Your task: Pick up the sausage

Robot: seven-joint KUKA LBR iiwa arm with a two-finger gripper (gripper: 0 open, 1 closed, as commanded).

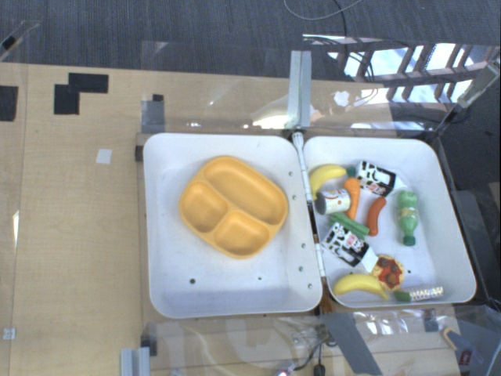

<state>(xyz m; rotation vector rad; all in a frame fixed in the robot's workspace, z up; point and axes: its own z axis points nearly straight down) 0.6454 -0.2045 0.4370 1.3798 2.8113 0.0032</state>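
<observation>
While my tool's state is anyone's guess, the small reddish-orange sausage [376, 215] sits in the right shallow white bin [446, 210], beside the orange carrot [354, 198].

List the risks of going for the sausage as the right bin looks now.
1. The sausage lies right beside the carrot, alike in shape and colour, so a grasp may take the wrong one or both.
2. The green bottle stands close on its other side and may get knocked.
3. The sausage is thin, rounded and tilted, so it may roll or slip out.
</observation>
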